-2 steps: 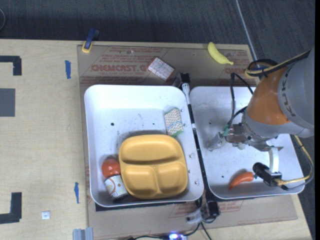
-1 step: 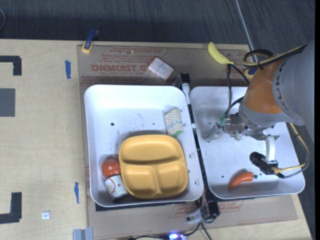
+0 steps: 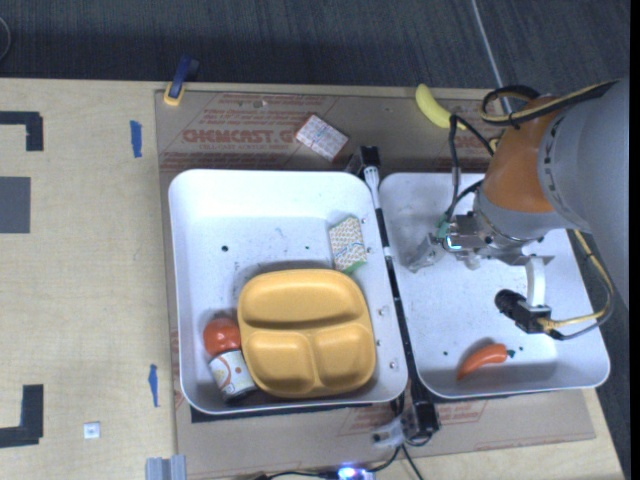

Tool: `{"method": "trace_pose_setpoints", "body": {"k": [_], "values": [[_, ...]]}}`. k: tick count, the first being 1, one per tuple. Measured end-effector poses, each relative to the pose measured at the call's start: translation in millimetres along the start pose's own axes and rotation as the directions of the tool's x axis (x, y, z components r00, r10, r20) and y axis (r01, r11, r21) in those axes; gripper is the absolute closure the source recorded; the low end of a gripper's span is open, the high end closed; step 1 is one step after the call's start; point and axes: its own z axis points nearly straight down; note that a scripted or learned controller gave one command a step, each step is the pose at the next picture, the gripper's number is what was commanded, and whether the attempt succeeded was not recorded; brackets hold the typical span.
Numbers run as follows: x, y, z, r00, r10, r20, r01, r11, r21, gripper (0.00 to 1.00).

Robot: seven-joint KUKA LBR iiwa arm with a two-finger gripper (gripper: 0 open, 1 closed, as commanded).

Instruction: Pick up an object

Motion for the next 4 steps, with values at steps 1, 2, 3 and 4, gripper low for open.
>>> {"method": "trace_pose_setpoints", "body": {"k": [1,2,3,4], "values": [[-3.6,10.1,-0.1,1.0,-0.001,0.0,0.001,1.0,0.0,0.0],[-35.3,60.6,0.2,1.0,0.0,0.0,0.0,1.0,0.0,0.0],[-34.6,61.7,-10.7,1.0,-0.003,0.002,0.003,1.0,-0.002,1.0],[49.4,43.8,-100.1,1.0,-0.001,-0.001,0.001,1.0,0.0,1.0]]}}
